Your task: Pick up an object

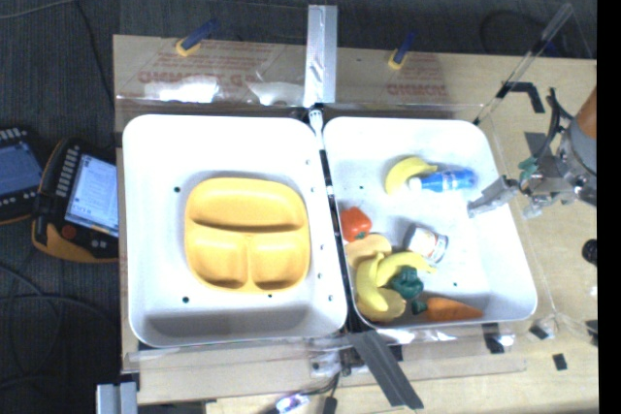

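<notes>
My gripper (505, 192) hung at the right bin's (505, 247) right rim, and I could not tell how my jaws stood. Nothing was picked yet. Candidates lay in that bin: banana (406, 172) and blue bottle (448, 179) far, carrot (451, 309) near; the grasp remained to do.

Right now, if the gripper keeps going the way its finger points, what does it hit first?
The gripper points left into the right bin, just inside its right wall. Going straight on, it would probably reach the blue-and-white bottle first, beside the yellow banana-shaped toy. Its height above them is unclear, so it might pass over.
</notes>
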Controlling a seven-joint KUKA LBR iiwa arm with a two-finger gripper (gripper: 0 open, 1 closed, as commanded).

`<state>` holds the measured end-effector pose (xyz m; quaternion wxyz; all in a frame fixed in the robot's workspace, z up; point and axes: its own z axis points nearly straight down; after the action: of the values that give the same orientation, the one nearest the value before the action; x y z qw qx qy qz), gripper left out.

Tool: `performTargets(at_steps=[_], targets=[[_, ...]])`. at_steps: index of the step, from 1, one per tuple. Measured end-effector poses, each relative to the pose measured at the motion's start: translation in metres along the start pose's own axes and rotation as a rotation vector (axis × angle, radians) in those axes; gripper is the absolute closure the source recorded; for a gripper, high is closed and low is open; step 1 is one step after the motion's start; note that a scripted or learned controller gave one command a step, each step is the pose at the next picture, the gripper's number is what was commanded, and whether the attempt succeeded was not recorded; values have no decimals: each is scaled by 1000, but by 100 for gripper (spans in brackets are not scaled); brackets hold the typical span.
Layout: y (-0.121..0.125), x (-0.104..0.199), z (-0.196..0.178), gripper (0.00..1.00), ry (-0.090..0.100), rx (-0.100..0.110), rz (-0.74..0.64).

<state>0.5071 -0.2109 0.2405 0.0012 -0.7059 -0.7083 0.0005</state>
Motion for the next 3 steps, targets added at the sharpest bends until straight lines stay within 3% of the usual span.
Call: performTargets(at_steps=[1,2,3], targets=[[74,41,130,0,0,2,35],[161,85,152,0,-5,6,-47],[159,85,143,100,-8,17,-49]])
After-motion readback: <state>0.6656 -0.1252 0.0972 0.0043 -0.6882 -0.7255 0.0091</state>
